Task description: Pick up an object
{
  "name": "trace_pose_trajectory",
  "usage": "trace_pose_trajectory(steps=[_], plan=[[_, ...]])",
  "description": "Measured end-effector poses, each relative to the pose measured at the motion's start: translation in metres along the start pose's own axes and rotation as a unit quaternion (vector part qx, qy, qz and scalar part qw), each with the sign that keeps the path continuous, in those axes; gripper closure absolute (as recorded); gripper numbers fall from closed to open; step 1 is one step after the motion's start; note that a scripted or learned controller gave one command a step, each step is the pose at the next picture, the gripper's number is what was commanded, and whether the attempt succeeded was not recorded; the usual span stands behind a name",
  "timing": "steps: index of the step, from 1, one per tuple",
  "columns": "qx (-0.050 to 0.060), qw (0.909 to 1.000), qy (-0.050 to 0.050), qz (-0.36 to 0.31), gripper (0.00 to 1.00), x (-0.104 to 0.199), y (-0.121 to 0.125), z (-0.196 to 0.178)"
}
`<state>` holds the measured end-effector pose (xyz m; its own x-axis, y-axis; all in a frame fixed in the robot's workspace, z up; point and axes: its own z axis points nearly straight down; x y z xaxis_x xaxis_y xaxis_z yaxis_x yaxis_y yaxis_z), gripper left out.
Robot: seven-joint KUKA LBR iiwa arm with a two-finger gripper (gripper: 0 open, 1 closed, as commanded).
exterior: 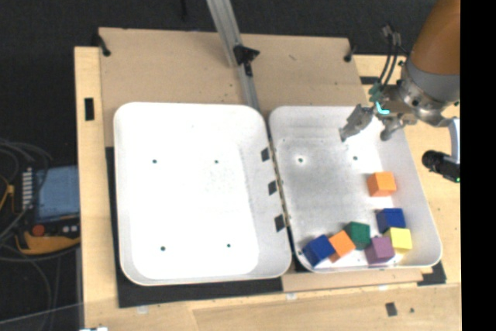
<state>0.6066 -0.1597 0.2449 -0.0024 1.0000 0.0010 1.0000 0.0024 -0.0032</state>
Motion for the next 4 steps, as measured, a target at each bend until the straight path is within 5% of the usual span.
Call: trace_pose_trajectory(steps=[1,4], plan=[[-0.002,1.0,-0.001,0.0,0.0,0.0,0.001,-0.002],[-0.003,1.0,-0.002,0.003,0.0,-0.005,-0.001,0.147]])
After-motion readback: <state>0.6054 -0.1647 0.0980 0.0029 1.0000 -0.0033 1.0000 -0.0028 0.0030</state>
